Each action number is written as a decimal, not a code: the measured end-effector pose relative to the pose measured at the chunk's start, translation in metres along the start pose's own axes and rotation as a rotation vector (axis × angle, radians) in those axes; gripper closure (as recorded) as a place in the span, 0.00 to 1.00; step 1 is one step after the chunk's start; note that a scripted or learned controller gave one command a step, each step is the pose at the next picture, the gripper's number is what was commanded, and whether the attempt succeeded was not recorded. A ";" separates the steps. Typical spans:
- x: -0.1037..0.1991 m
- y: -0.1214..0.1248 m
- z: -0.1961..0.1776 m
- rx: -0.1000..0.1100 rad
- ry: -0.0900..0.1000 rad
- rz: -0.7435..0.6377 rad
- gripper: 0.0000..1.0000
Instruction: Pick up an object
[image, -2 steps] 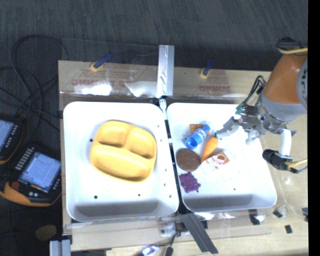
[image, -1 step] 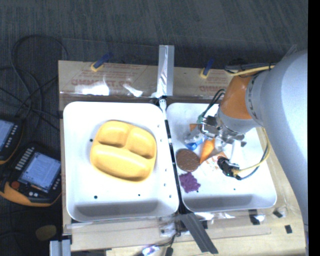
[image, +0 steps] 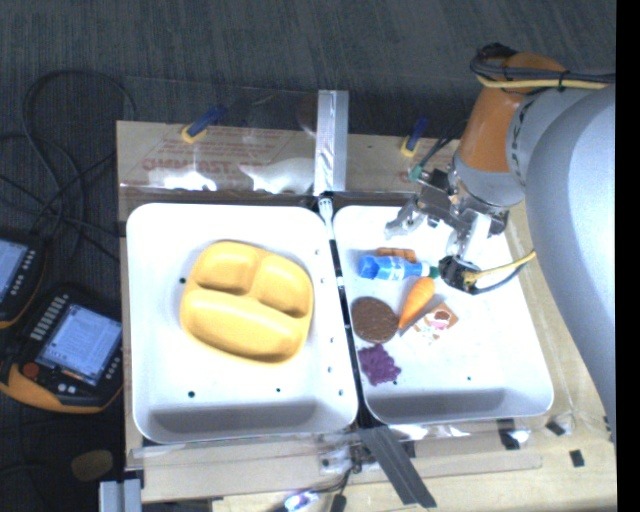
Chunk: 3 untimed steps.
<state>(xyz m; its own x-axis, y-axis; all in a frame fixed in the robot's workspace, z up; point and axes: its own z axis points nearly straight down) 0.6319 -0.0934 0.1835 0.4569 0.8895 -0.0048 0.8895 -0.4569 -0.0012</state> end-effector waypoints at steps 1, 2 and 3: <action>-0.007 -0.005 0.041 0.001 0.002 -0.364 0.00; -0.056 -0.005 0.095 -0.012 0.002 -0.477 0.00; -0.055 -0.005 0.085 -0.014 0.005 -0.477 1.00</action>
